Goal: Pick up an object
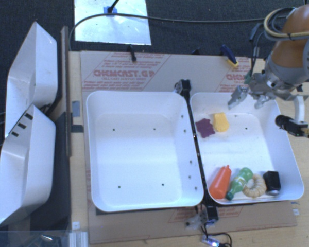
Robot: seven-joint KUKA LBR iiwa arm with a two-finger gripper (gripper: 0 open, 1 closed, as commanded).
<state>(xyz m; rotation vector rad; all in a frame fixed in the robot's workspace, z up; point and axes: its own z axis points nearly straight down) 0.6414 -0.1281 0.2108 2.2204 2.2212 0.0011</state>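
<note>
Gripper (249, 99) poised over the far rim of the right bin (286, 153), fingers spread wide and holding nothing; nearest objects, a rounded yellow block (221, 122) touching a matte purple piece (205, 127), lie just below-left of it; orange bottle (220, 182), green bottle (239, 183), beige ring (256, 186) and black block (272, 180) cluster along the near wall, well apart.

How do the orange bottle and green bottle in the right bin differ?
Colour: the orange bottle is orange with a red cap; the green bottle is green with a pale label patch. Build: the orange bottle looks fatter, the green bottle slimmer. Neighbours: the green bottle lies against the beige ring; the orange bottle lies on its other side. Shared: both lie tilted, side by side, along the right bin's near edge.
</note>
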